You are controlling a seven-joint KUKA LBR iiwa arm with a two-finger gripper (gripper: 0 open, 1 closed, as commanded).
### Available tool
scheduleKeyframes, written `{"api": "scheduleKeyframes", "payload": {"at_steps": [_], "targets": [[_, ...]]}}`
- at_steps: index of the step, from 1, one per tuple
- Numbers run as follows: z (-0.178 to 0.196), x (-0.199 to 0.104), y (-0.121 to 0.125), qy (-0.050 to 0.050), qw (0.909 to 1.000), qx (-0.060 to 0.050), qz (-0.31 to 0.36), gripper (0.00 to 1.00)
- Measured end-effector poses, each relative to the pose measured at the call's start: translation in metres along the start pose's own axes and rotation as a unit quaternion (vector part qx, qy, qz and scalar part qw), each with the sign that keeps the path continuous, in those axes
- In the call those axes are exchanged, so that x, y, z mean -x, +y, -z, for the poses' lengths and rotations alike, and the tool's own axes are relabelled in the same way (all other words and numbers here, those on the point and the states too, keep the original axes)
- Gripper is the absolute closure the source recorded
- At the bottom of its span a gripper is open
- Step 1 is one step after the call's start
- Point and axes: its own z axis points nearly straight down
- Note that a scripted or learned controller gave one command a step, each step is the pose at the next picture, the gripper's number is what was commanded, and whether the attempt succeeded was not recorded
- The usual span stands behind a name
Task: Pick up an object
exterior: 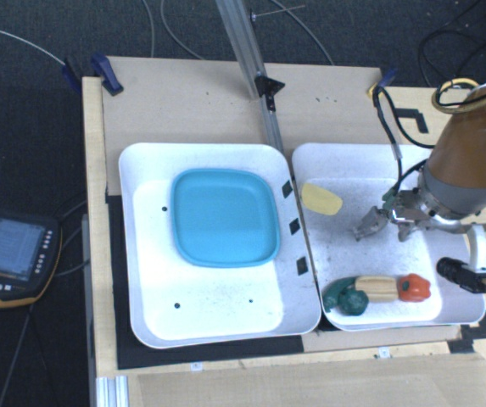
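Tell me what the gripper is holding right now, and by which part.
Nothing is held. The gripper hangs open over the bare floor of the right bin, apart from the yellow piece and the toy vegetables near the front wall.

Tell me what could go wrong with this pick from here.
1. The gripper hangs over bare floor of the right bin, between the yellow piece and the toys along the front wall, so closing here would likely grab nothing.
2. The green toy, wooden piece and red toy lie in a tight row against that wall, so the fingers may jam or catch two.
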Motion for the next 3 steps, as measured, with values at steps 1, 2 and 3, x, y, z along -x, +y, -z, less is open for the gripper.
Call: {"api": "scheduleKeyframes", "payload": {"at_steps": [1,2,3], "targets": [[-0.040,0.000,-0.001,0.000,1.0000,0.000,0.000,0.00],[-0.027,0.000,0.000,-0.001,1.0000,0.003,0.000,1.00],[0.026,0.006,-0.007,-0.001,1.0000,0.005,0.000,1.00]]}}
